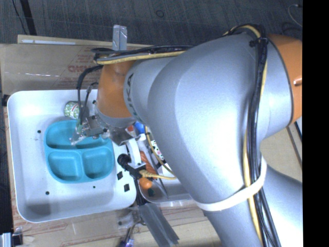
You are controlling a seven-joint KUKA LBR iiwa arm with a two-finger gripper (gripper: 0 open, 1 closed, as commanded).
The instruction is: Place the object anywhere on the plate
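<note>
Reaching in from the right: grey arm [216, 122] w/ orange band [110, 94] above the wrist, big in frame, covering most of the right bin.
Gripper: gripper [85, 133] sits low over the blue plate's upper compartment, at its right end.
Grip state: can't tell — tips are small and blurred against the plate; nothing seen clearly between them.
Plate: blue plate [77, 156], 3 compartments — one long one on top, two smaller below; lies in the left bin, towards its right side.
Object: small round greenish object [72, 108], shiny, lying on the bin floor just beyond the plate's top edge, touching or nearly touching the rim — can't tell which.
Object vs gripper: object is up and a bit left of the gripper, near but apart; not on the plate.
Left bin: white bin [25, 138], shallow, bare floor to the left of the plate.
Bench: brown cardboard surface [46, 60] around the bin.
</note>
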